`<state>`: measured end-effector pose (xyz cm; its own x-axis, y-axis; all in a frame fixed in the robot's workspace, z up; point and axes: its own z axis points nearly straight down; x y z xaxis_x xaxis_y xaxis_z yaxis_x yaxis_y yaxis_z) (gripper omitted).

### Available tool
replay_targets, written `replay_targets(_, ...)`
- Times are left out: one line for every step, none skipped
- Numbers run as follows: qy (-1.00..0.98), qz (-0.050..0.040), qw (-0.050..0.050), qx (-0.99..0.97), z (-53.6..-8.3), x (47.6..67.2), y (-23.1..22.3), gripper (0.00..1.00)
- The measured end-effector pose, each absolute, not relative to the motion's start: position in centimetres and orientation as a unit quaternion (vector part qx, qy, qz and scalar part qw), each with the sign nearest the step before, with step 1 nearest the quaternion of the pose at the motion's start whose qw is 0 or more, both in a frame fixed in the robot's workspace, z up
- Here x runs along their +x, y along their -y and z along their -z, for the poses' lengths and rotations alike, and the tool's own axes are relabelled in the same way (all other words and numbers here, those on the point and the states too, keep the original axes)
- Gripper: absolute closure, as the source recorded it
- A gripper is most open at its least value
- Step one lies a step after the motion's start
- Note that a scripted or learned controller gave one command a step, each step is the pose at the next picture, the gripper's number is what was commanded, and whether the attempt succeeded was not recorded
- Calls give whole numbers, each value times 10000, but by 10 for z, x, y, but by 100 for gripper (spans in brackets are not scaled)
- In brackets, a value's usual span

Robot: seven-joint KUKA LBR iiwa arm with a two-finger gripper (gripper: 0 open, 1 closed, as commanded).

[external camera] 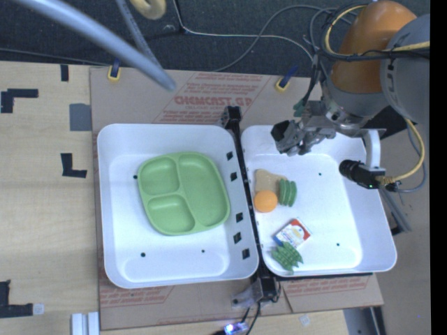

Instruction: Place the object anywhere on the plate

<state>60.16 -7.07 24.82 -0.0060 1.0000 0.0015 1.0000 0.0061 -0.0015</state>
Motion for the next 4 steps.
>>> replay_targets(7087, -12, 16, -7055, -240, 580, 26, 100)
replay_targets(7089, -13, 15, -7053, -224, 569, -20, 100)
replay_targets(7090, -11, 17, -7052, -221, 553, -66, 100)
replay_targets(7090, -6, 8, -7052, -232, 550, -105, 100)
